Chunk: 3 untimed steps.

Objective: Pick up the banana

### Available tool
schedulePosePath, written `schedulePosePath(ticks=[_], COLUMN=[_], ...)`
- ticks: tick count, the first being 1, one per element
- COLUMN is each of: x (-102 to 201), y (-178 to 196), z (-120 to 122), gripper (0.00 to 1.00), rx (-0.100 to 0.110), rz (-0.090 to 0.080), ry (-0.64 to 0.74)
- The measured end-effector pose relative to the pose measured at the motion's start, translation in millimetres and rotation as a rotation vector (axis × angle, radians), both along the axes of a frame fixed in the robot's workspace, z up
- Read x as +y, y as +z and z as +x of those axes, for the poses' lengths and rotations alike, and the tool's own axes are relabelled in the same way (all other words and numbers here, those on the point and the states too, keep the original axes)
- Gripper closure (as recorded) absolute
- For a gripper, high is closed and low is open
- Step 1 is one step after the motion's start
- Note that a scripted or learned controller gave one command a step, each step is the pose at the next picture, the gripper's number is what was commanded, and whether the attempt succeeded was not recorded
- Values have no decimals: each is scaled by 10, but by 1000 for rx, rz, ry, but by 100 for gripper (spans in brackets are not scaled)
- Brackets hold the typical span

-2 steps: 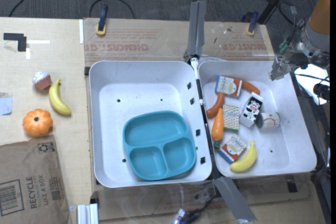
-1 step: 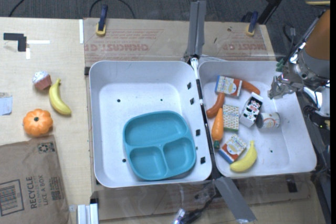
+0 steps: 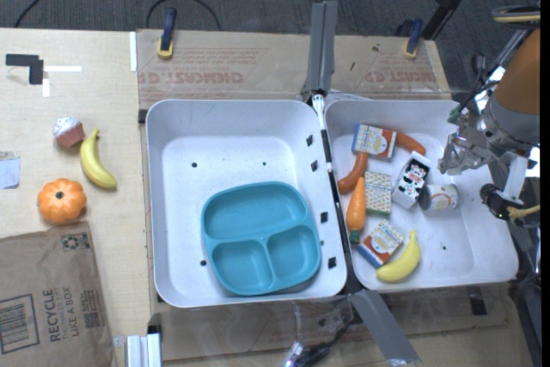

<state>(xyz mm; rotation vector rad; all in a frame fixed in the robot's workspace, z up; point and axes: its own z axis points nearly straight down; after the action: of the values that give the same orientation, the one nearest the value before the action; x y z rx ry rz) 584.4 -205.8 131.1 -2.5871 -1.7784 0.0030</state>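
— Camera view had you at the right bin; where was the banana (image 3: 401, 259)?

— It lay near the front of the right bin (image 3: 481, 266), beside a small printed box (image 3: 381, 241). My fingers (image 3: 455, 157) hung above the bin's far right part, well apart from the banana, with a white can (image 3: 440, 198) lying between us.

— Open or closed?

— I could not tell; nothing showed between them.

— Any writing?

— A brown paper bag (image 3: 51, 296) on the counter (image 3: 51, 133) read "RECYCLE". The cardboard (image 3: 232, 64) behind the bins bore red print, upside down, which I could not make out.
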Motion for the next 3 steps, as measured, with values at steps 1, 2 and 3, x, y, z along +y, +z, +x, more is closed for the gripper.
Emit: schedulePosePath(ticks=[1, 2, 3], x=[1, 359, 956], y=[0, -248, -154], z=[0, -692, -1038], gripper=[0, 0, 0], rx=[0, -37, -13], rz=[0, -8, -3], ry=[0, -134, 115])
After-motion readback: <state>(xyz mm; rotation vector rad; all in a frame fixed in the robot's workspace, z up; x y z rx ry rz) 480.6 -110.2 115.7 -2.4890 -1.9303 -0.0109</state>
